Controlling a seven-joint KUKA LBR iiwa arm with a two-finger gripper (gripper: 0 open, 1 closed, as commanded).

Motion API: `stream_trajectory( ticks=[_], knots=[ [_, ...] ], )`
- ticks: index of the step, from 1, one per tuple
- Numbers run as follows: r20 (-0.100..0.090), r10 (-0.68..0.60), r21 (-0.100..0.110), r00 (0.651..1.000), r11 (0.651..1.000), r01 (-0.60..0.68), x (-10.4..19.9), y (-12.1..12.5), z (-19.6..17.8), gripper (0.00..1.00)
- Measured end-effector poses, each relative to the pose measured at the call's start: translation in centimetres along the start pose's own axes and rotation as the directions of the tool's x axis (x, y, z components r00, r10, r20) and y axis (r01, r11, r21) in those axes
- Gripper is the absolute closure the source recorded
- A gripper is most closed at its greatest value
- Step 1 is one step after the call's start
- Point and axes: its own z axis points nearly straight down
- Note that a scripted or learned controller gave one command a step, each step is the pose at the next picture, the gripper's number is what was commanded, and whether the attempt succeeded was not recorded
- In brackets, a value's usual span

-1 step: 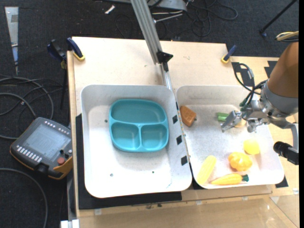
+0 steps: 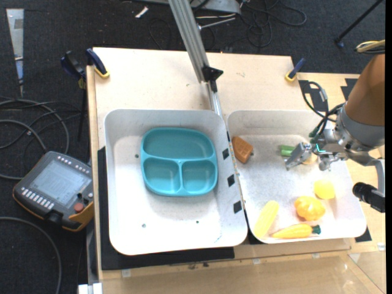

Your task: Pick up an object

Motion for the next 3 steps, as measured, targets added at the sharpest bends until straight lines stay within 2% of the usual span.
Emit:
stream_trajectory(
  ticks=[2, 3],
  knots=[
    [-0.001, 0.001, 0.006, 1.0, 1.0, -0.001, 0.1, -0.3, 8.7, 0.0],
    [0.001, 0.001, -0.002, 1.0, 1.0, -0.001, 0.2, -0.2, 13.4, 0.0]
  ],
)
